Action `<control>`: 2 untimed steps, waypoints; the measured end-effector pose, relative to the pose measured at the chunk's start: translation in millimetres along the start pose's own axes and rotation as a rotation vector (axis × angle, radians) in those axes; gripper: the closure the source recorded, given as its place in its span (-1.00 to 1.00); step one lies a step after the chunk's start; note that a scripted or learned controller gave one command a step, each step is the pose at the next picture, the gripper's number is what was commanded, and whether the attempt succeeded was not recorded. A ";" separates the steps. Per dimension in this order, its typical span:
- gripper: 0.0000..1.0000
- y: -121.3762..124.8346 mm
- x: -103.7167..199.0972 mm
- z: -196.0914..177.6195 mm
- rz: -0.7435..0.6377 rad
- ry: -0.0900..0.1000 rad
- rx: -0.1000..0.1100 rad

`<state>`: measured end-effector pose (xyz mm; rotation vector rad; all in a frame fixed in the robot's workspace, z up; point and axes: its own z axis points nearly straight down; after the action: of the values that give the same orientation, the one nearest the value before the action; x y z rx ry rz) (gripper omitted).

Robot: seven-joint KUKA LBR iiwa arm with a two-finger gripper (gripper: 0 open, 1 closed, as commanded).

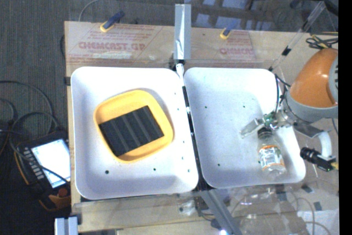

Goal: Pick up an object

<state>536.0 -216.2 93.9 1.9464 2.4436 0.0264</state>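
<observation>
At the lower right of the frame a small clear plastic bottle (270, 158) lies in the right white bin (225, 96), long axis roughly up-down, just below the gripper (263, 125), whose opening I cannot tell.

Even, soft overhead light, mild glare on the white bins (231, 91), slight overall blur.
</observation>
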 end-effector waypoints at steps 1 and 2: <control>-1.00 0.0 0.0 0.0 0.000 0.000 0.000; -1.00 0.0 0.0 0.0 0.000 0.000 0.000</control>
<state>536.0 -216.2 93.9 1.9462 2.4438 0.0263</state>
